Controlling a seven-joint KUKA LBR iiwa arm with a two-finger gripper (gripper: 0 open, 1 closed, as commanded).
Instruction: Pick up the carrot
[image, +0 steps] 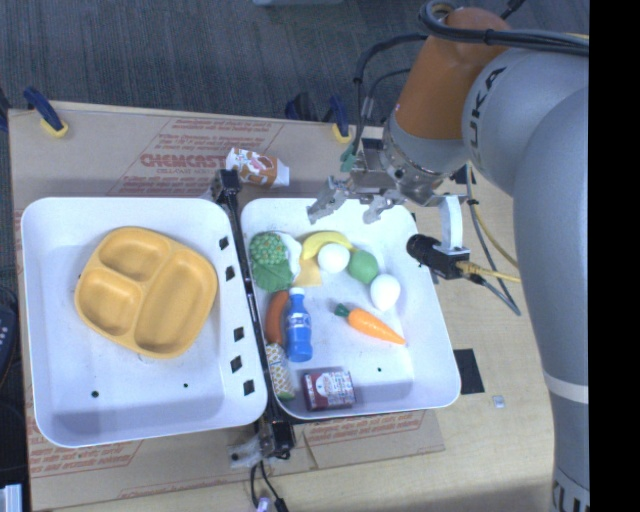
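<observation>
Step in hand, approach: the hand (350, 203) hangs open and holding nothing over the far rim of the right bin (432, 330), while the carrot (371, 323) lies nearer beside a white egg (385, 291); next move calls for travel nearward, then descent.

Open tool (352, 205) hovers above right bin (432, 340); carrot (371, 324) lies inside.

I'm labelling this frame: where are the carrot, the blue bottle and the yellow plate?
carrot (372, 324): camera view, middle of its orange body.
blue bottle (298, 330): camera view, middle of its body.
yellow plate (145, 290): camera view, on the ridge between its compartments.
</observation>
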